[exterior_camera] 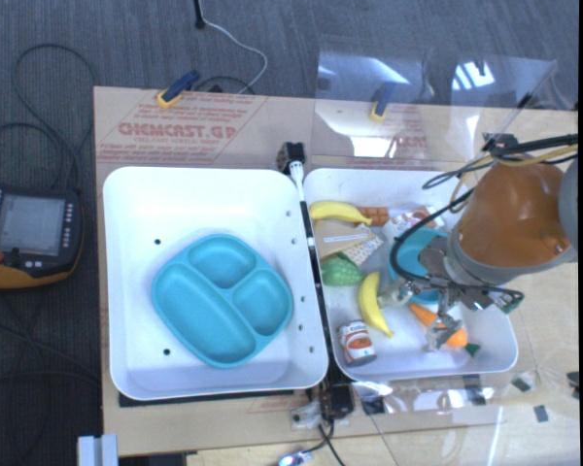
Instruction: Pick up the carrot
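Note:
The carrot (448, 336) lies near the front right corner of the right bin (496, 357). It is orange, with a green top pointing right. My gripper (443, 306) hangs just above the carrot's left end, below the arm's orange band (510, 216). The wrist hides how the gripper meets the carrot, and the carrot looks to be resting on the bin floor.
The right bin also holds two bananas (338, 212) (371, 304), a green vegetable (342, 272), a small can (357, 341), a patterned packet (355, 250) and a teal item (413, 248) partly under the arm. A blue divided plate (223, 299) sits in the left bin (136, 202).

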`<move>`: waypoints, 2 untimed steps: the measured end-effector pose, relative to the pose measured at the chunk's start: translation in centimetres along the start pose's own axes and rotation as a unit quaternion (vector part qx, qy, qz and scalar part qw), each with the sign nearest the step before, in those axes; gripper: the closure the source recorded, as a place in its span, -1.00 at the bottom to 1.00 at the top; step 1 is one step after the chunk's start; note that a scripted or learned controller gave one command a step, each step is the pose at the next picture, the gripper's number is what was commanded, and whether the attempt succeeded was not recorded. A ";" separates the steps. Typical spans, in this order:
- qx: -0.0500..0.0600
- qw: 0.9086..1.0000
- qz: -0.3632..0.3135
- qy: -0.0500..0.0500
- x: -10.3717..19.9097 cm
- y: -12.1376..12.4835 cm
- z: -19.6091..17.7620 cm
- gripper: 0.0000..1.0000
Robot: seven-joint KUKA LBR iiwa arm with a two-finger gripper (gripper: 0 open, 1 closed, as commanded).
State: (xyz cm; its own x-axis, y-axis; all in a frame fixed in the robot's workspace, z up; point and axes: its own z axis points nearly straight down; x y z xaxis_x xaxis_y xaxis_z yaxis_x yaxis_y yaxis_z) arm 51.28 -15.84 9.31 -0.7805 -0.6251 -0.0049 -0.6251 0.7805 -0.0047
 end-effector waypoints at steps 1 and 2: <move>0.007 0.996 0.083 -0.004 -0.4 3.0 0.0 -1.00; 0.006 1.000 -0.030 -0.004 -1.0 3.3 0.1 -1.00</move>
State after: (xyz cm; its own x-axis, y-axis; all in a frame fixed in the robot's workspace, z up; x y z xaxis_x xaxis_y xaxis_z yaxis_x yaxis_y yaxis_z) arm 50.00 -12.60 9.25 -0.7418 -0.6705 -0.0122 -0.6702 0.7419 -0.0181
